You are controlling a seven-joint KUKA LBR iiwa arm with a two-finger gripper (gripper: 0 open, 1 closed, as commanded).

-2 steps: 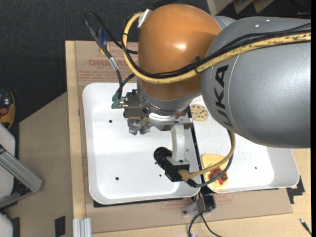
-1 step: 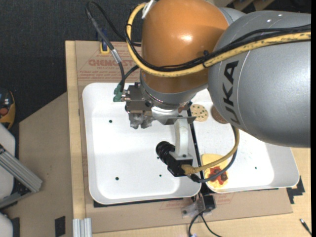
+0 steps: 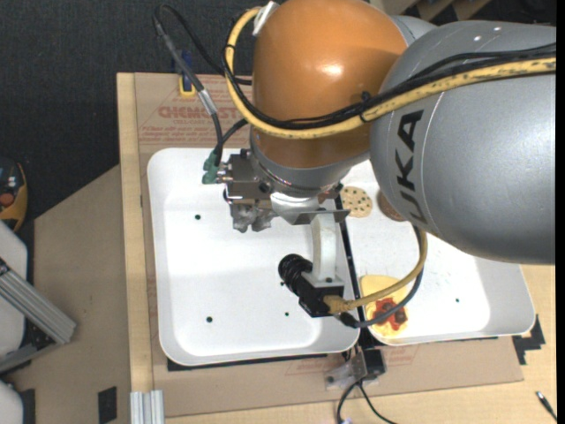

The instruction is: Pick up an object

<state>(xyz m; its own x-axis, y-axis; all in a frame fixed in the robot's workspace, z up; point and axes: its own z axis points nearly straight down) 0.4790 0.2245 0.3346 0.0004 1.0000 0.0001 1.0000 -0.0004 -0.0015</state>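
Centre frame, your metal two-finger gripper point(image 3: 250, 212) hovers over the left shallow white plastic bin point(image 3: 181, 272); you cannot tell whether it's open.

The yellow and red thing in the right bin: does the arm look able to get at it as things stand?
Probably yes. The yellow and red thing lies uncovered in the near corner of the right bin. The arm is over the left bin, so it must shift across first.
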